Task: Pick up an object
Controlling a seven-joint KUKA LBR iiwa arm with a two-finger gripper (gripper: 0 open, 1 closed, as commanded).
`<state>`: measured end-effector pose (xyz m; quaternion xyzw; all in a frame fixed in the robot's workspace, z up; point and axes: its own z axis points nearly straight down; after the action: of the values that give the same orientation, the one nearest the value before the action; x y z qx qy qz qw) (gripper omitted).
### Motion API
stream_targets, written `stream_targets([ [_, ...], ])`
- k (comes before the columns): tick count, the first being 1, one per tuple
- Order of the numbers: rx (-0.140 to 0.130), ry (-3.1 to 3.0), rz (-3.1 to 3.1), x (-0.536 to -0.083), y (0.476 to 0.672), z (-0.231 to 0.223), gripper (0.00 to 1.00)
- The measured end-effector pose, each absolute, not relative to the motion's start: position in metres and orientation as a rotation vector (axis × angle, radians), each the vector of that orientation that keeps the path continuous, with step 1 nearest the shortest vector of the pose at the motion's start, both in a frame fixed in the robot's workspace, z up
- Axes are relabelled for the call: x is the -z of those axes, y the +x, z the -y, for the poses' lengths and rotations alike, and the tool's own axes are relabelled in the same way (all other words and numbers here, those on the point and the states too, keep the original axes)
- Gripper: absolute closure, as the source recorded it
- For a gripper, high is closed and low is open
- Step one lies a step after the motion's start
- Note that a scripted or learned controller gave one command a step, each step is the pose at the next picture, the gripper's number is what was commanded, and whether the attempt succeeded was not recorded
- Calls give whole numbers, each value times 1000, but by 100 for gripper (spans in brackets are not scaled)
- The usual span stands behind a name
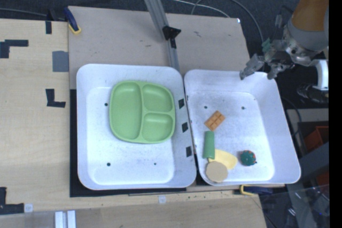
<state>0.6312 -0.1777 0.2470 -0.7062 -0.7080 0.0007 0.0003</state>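
Left bin carries a green divided plate, far to the left of the jaws and well below them in the view. Nothing else rests on it.

Right bin holds the candidate objects, all below and left of the jaws and well apart from them. A small tan waffle piece lies alone on bare floor, the nearest of the lot. Below it, a green cylinder stands lengthwise along the bin, its lower end touching a yellow piece. A round tan disc overlaps the yellow piece at the near wall. A small dark green item with a red spot sits just beside the yellow piece on its right, apart from it.

The gripper hangs over the far right corner of the right bin, at the rim. The two dark fingers appear spread, with nothing between them.

Judgement: the reach has not yet started. The waffle piece looks the cleanest target, since it has free space on all sides. The cylinder cluster risks a pinch on two things at once. Advice: centre the jaws over the waffle, set them across its short side, descend straight, and close only once both fingers flank it.
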Motion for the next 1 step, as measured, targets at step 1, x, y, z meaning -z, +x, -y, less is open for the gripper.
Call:
stream_targets([
  [1, -3, -2219, 2224, -247, 631, 178, 0],
])
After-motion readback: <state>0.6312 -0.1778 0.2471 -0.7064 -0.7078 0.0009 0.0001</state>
